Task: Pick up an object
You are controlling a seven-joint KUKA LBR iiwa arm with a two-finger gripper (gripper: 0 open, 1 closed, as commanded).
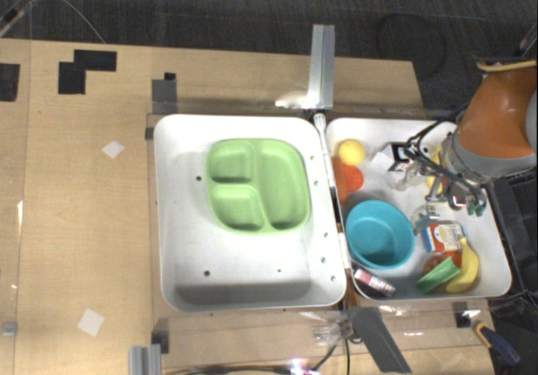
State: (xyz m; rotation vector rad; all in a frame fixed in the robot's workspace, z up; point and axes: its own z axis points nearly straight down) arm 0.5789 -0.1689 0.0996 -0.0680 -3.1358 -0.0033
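Gripper (444,190) hangs low over the right bin (504,281), above the clutter between the blue bowl (379,233) and the far wall; its wiring hides the tips, so whether it is open or closed I cannot tell. Nothing visibly sits in it. Nearest candidates are the small carton (443,236) and banana (467,271) just below it. A clean pick probably means centring over one item, clear of the bowl's rim. The green divided plate (255,184) lies in the left bin (176,197).

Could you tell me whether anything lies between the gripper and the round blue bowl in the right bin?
Nothing visible does: the gripper is just right of the round blue bowl, with bare white bin floor between.
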